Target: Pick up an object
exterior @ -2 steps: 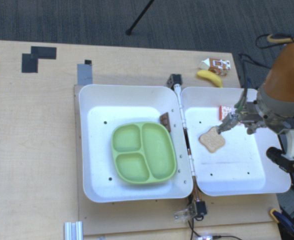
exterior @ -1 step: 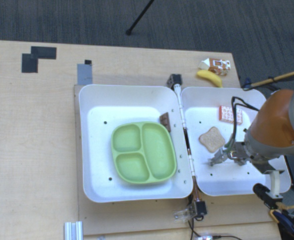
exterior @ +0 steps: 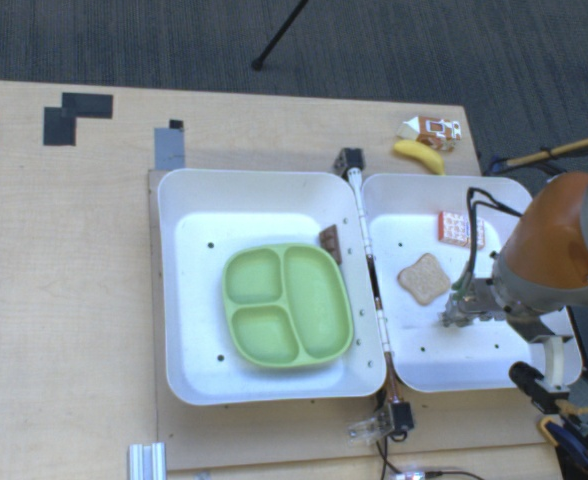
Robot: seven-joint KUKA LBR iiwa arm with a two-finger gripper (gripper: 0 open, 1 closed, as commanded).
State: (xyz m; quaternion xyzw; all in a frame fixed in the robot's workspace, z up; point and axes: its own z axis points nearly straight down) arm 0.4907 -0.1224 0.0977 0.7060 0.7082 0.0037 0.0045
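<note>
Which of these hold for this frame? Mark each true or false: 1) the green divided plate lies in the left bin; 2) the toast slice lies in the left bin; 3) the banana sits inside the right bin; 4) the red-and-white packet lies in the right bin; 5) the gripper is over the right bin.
1) The green divided plate lies in the left bin: true.
2) The toast slice lies in the left bin: false; it lies in the right bin.
3) The banana sits inside the right bin: false; it lies on the bench beyond the bin's far rim.
4) The red-and-white packet lies in the right bin: true.
5) The gripper is over the right bin: true, just right of the toast slice.
</note>
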